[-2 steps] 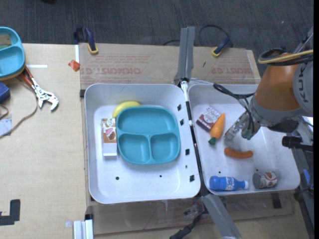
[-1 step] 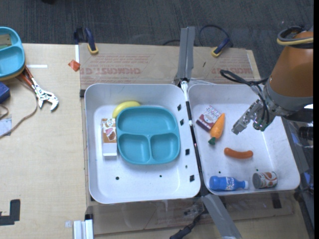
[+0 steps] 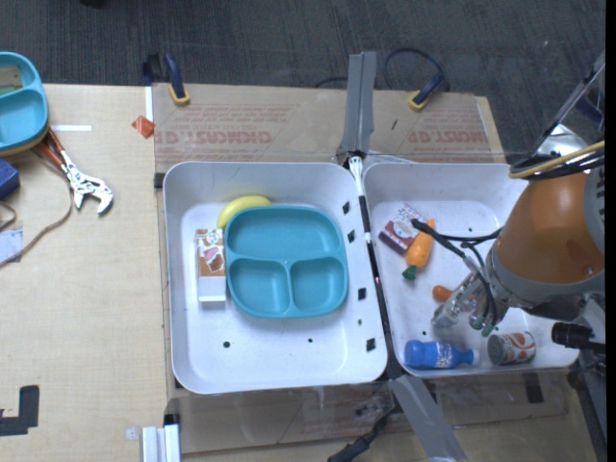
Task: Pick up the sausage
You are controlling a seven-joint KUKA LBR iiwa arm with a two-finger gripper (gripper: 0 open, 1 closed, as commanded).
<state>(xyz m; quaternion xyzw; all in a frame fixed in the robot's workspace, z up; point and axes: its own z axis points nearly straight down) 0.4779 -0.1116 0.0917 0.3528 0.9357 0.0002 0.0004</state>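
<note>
A small orange-brown piece that looks like the sausage point(image 3: 440, 294) lies in the right bin point(image 3: 452, 189), partly covered by my gripper. My gripper point(image 3: 466, 313) hangs low in that bin, just right of and below the sausage, under the orange wrist band point(image 3: 553, 234). The view does not show anything held in the gripper.
In the right bin lie a toy carrot point(image 3: 419, 249), a dark red packet point(image 3: 396, 233), a blue bottle point(image 3: 438, 355) and a small can point(image 3: 511, 347). The left bin point(image 3: 183, 287) holds a blue divided plate point(image 3: 287, 261), a banana point(image 3: 243, 205) and a small carton point(image 3: 211, 266).
</note>
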